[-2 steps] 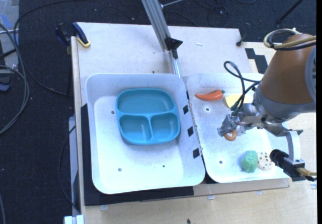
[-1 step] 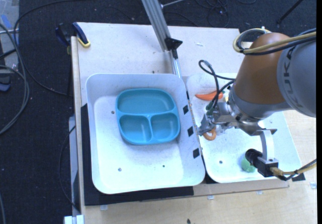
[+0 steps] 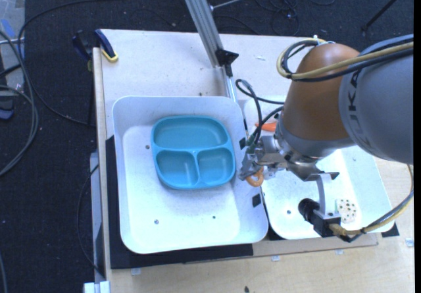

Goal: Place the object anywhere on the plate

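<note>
A: Status of the place task at this frame?

B: Not complete, as far as I judge. The blue plate [image 3: 194,152], three compartments, sits in the left bin [image 3: 135,219], and nothing lies in any of its compartments.

A: Where is the object?

B: An orange object [image 3: 255,178] shows just under the wrist, at the gripper [image 3: 253,170], over the seam between the two bins and just beside the plate's right rim. A second orange patch shows slightly above it, near the cables. I cannot tell whether both belong to one item.

A: Is it grasped?

B: Cannot tell. The fingers are tucked under the wrist housing and the arm [image 3: 348,101] hides most of them, so whether they are spread, clenched or clamped on the orange piece is not resolvable. It appears to hang at the tool, but I would not log a grasp.

A: Anything else on the tabletop?

B: A white die with dark pips [image 3: 346,209] lies in the right bin [image 3: 289,216], near its front right corner, well apart from the plate.

A: What is left?

B: My judgement: a short carry leftward over the plate, then a release. If the grasp is not real, the pick needs redoing first.
</note>
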Tool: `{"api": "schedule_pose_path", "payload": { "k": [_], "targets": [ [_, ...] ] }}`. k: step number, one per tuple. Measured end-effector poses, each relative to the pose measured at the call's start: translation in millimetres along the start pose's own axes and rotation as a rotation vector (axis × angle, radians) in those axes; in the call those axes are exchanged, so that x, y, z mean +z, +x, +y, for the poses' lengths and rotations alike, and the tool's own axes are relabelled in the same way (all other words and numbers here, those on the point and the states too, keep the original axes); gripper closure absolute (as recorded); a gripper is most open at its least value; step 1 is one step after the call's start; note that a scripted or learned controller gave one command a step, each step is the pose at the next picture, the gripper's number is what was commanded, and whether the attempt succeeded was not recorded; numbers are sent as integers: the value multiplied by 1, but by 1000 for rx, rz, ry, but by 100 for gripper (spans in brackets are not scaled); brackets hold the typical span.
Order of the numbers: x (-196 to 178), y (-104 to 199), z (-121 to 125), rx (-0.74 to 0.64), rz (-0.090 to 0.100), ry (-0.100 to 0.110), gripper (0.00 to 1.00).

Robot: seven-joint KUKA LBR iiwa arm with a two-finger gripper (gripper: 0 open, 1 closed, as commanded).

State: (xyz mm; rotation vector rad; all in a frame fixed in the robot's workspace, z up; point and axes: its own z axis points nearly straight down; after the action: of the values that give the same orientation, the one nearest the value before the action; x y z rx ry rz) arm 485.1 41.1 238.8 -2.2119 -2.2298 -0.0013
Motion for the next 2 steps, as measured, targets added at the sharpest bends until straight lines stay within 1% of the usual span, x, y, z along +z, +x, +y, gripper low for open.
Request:
{"api": "schedule_pose_path", "payload": {
  "k": [1, 2],
  "targets": [
    [8, 56, 7, 0, 0, 0, 100],
    [7, 117, -3, 2, -1, 1, 100]
  ]
}}
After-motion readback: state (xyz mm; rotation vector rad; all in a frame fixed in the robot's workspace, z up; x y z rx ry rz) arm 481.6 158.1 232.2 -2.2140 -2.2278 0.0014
